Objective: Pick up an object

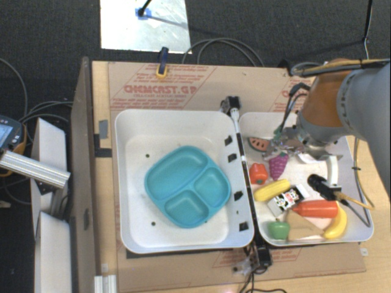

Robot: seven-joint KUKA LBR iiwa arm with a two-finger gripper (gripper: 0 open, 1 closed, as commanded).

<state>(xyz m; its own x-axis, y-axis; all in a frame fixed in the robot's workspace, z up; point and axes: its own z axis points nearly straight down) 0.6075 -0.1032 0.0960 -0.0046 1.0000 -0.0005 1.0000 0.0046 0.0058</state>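
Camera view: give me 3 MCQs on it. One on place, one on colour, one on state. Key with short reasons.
1. Where does the divided plate lie?
A. in the left bin
B. in the right bin
C. on the cardboard outside the bins

2. What colour is the divided plate?
A. red
B. teal blue
C. yellow

3. How does the hand stand relative to the right bin?
A. over the left bin
B. off the bench altogether
C. low over the right bin's far part, above the purple grapes

Key:
1 A, the plate sits alone on the left bin floor.
2 B, it is plainly teal against the white bin.
3 C, the arm reaches in from the right and the hand is just above the grapes, beside the watermelon slice.
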